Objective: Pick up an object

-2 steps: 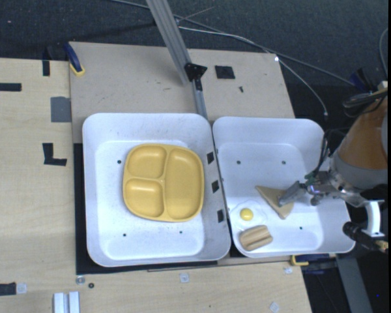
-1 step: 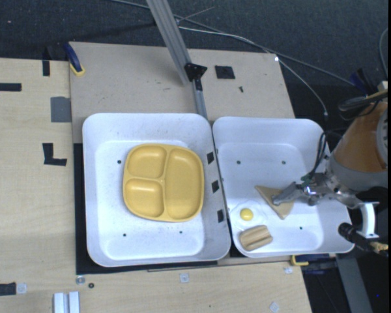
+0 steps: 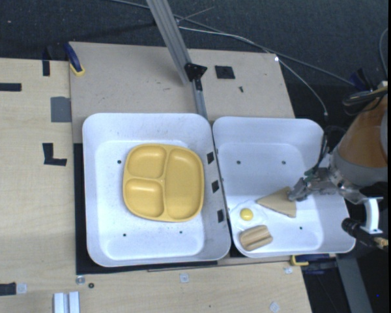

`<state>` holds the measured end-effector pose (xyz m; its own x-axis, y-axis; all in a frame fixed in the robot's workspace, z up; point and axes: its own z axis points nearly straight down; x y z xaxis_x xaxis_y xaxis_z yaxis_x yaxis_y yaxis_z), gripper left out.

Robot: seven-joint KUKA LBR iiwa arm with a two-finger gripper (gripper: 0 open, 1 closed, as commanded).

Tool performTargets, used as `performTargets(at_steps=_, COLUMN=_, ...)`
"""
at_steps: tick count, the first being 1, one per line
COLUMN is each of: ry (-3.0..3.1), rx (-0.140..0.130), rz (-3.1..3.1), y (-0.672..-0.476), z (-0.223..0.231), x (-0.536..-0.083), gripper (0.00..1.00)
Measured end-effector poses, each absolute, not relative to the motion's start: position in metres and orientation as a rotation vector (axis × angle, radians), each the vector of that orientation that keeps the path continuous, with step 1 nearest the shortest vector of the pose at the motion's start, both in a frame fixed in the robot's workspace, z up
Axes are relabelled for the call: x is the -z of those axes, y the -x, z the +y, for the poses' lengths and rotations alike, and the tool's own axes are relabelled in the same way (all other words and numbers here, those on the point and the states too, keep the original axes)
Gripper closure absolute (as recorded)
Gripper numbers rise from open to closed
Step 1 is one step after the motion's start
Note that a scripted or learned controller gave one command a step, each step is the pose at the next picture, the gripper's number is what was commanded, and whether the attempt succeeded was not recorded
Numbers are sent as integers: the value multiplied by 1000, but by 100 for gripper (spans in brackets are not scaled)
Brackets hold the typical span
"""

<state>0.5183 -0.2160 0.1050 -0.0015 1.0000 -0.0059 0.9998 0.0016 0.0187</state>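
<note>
Tan flat triangular wedge (image 3: 279,205) lies in right white bin (image 3: 267,135), its upper-right corner at the two-finger gripper (image 3: 300,192); finger state: cannot tell. Left-below gripper: small yellow round piece (image 3: 247,214), tan bread-like roll (image 3: 255,237). Far left: yellow compartment plate (image 3: 163,182), left bin (image 3: 104,175).

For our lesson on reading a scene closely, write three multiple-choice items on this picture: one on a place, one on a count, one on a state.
1. Where does the yellow plate lie?
A. left bin
B. right bin
C. bare bench

2. How many things lie in the right bin?
A. one
B. three
C. five

3. How does the hand stand to the tan wedge?
A. far off over the left bin
B. down at the wedge's right end
C. raised high above both bins

Key: 1 A, the plate fills the left bin. 2 B, a wedge, a small yellow round piece and a brown roll. 3 B, the hand meets the wedge's right tip.
</note>
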Motion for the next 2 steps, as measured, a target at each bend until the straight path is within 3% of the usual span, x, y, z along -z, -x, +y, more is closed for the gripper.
performTargets(at_steps=2, ry=-2218, rx=-2, rz=2221, y=-512, z=-215, x=-220, gripper=100)
